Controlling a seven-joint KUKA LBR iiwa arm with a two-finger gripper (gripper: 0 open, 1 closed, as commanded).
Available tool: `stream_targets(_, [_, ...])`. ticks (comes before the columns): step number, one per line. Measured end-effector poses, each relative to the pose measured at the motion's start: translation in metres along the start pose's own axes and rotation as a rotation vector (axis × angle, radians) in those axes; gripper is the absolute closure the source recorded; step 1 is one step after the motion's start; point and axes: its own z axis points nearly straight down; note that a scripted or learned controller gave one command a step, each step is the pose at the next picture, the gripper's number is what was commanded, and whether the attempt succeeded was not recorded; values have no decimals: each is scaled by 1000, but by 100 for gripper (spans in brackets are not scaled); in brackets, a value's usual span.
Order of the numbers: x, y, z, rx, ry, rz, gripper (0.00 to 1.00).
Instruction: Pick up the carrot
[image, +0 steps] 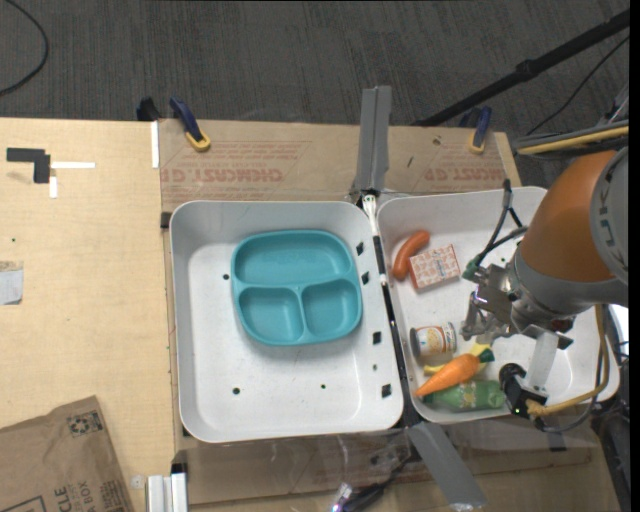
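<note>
The carrot is lying in the right bin beside a small jar, while the gripper is hovering just above, its state impossible to tell.

left bin: open round tray.
carrot: hemmed by jar, green pack, claw just above-right.

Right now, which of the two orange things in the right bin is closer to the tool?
The carrot with its green top, lying at the bin's front edge, just below the tool. The orange sausage-shaped piece lies farther back, beside the small box.
</note>
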Motion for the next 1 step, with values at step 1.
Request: stream_targets(1, [0, 1, -6, 6, -4, -2, 100])
